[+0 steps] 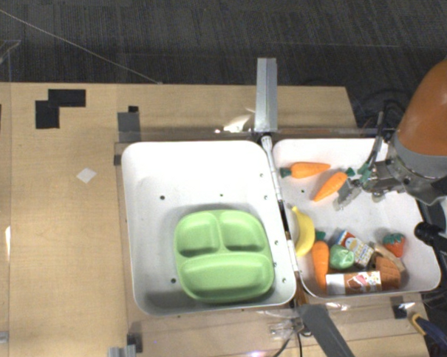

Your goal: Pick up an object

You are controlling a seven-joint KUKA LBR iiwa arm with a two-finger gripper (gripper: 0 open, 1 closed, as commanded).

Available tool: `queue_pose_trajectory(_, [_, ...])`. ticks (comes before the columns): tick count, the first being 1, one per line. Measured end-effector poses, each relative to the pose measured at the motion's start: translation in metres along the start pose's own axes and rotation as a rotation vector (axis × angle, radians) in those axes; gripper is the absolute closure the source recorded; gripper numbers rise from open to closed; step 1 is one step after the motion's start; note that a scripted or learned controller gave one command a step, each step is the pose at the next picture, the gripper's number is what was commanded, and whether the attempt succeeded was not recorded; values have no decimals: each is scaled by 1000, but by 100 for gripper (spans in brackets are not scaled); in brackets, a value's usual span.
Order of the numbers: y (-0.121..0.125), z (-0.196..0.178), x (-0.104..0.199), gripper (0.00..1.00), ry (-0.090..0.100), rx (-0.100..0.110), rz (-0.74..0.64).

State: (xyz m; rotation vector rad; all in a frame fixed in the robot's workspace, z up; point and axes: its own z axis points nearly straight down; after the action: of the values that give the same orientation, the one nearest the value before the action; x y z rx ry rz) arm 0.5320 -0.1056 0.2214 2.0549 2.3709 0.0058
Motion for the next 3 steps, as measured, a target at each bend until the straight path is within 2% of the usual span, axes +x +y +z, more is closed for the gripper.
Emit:
queue_pose_trajectory(1, [-11, -93, -29, 0, -1, -1, -238])
queue_pose_trajectory(2, [44, 19, -8, 0, 0, 1, -329])
queue_pose_trajectory(3, [76, 124, -37, 0, -2, -3, -342])
